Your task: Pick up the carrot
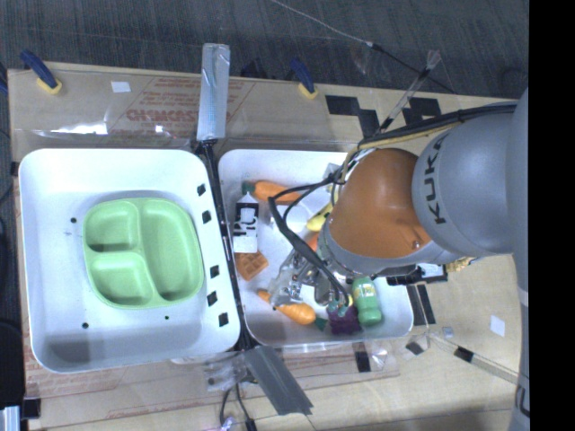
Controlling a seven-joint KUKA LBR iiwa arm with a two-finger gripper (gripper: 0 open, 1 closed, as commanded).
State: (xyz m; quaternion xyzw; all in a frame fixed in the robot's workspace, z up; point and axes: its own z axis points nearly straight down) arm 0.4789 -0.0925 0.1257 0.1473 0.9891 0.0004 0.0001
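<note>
Orange and small, the carrot (296, 312) lies at six o'clock in the right bin (269, 164), touching the jaws (301, 287), whose state we cannot tell; we judge the approach underway, needing a closing grip before lifting.

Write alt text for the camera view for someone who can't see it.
A grey and orange robot arm reaches into the right white bin, its gripper low beside a carrot among small toy foods. The left white bin holds a green divided plate.
</note>
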